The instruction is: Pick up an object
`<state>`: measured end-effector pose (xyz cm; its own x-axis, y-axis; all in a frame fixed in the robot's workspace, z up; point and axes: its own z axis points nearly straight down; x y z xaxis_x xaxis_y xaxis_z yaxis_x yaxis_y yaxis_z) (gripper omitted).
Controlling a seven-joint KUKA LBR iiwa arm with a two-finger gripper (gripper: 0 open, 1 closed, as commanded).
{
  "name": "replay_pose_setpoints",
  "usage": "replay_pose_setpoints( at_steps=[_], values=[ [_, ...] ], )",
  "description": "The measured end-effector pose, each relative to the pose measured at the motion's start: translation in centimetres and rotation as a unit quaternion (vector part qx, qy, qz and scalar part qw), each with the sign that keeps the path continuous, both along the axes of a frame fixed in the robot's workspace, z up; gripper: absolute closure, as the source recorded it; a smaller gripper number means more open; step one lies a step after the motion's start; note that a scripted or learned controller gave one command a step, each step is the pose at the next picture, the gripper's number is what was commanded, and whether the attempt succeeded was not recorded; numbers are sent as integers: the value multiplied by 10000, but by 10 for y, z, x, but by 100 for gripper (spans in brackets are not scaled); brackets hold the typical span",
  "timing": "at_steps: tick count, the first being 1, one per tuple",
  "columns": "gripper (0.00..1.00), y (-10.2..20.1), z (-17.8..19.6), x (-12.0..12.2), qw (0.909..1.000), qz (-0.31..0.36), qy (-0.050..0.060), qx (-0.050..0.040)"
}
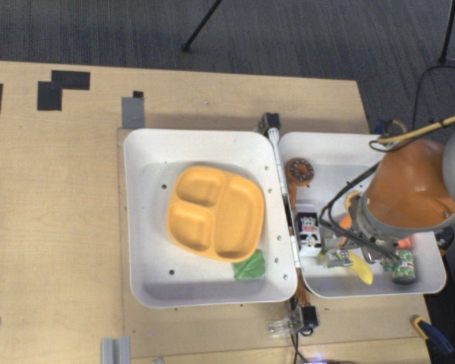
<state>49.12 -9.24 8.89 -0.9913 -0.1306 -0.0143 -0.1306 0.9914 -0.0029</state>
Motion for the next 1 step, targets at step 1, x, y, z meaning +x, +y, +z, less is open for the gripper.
replay_pose_setpoints(
  at_steps=[1],
  values=[
    [0, 0, -1, 0, 10000, -6, 1, -2]
  ],
)
